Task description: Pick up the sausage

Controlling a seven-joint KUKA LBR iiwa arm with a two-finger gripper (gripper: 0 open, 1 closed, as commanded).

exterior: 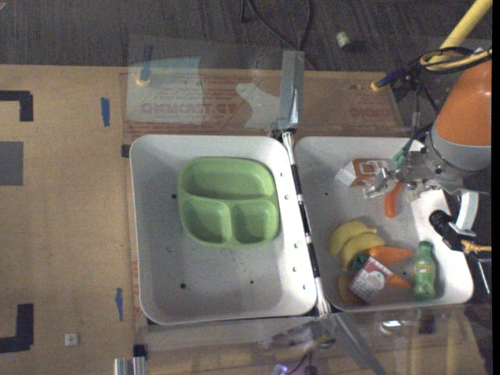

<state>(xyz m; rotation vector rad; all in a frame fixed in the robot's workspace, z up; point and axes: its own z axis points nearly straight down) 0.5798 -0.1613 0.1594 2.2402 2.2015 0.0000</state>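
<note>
A: Quick one. Where's the sausage (391, 202)?

B: Right bin (328, 162), upper middle. Small orange-red stick, standing near upright in the view, directly under the gripper (393, 183). Its top end runs up into the metal fingers; I can't tell if it rests on the bin floor or hangs lifted.

A: Jaws?

B: Looks like they're pinching the sausage's upper end, set close together with the thing between them. It's small and a bit blurred, so I'm calling it a pinch on the tip, not a full wrap.

A: How will it handle?

B: My guess: a light plastic toy, stiff, smooth skin, a bit slippery. Round body, so it can roll or swivel in a two-finger hold. Not fragile.

A: Best place to grab?

B: Mid-length, across the narrow width. An end hold like this one lets it pivot and slide out, I'd say.

A: Anything crowding it?

B: A small carton (364, 171) sits just beside it to the left. The bananas (353, 242), carrot (388, 253) and green bottle (423, 269) lie lower in the same bin, well apart. The green plate (228, 201) is in the left bin (156, 233). Worktop (62, 209) around is bare cardboard-brown.

A: Fine, next.
</note>
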